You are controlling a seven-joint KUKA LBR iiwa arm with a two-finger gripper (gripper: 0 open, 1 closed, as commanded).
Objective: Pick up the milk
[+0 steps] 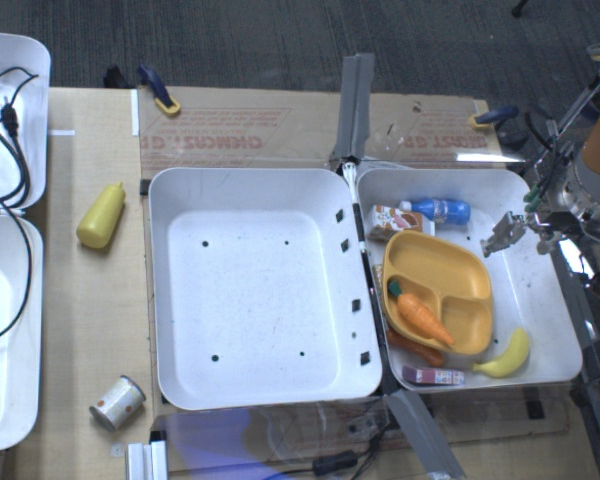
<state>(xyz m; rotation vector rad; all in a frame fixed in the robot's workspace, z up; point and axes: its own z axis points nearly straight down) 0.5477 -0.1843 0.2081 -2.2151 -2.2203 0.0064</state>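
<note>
the gripper (507, 233) hangs over the right edge of the right bin (550, 308), reaching in from the right. its fingers (500, 236) show as a small grey shape pointing left and down, above bare white bin floor. whether they are spread or closed cannot be told at this size, and nothing shows between them. they touch none of the things in the bin.

the milk (394, 221), a small brown and white carton, lies at the back left of the right bin, close to the wall that divides the two bins. the back rim of the yellow tray (465, 278) covers its near edge. just to its right lies a blue bottle (441, 210) on its side, touching or almost touching the carton. the fingers are well apart from the milk, with the bottle and the tray corner between them.

the yellow tray fills the middle of the right bin and is tilted, resting on other things. a carrot (418, 314) lies in its left compartment. a banana (507, 357) lies at the front right of the bin, just beside the tray. a flat pink and white packet (432, 376) lies along the front wall, partly under the tray.

the left bin (170, 268) sits beside it. on the table (90, 298) to the left lie a yellow mustard bottle (101, 217) and a small can (117, 402) on its side.
</note>
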